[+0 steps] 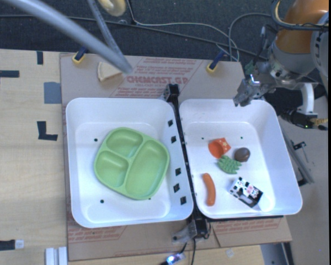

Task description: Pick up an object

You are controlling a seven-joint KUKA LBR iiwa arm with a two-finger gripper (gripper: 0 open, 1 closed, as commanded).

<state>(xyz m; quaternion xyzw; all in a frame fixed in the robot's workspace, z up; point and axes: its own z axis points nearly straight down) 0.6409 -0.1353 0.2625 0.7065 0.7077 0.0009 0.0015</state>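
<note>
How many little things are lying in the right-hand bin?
5, all loose in the right bin: an orange-red piece, a brown ball beside it, a green leafy piece below them, an orange sausage shape and a black-and-white block nearest the front.

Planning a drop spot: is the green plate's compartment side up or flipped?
Compartment side up. The green plate lies flat in the left bin, its three recessed sections visible and holding nothing.

Two white bins sit side by side. The left bin (77, 148) holds a green divided plate (132, 163). The right bin (276, 148) holds an orange sausage (209, 189), with a red piece (219, 147), green leaf (229, 164), brown ball (241, 154) and black-and-white block (245, 192) nearby. The gripper (244, 97) (dark, blurred) hovers over that bin's far rim.
</note>
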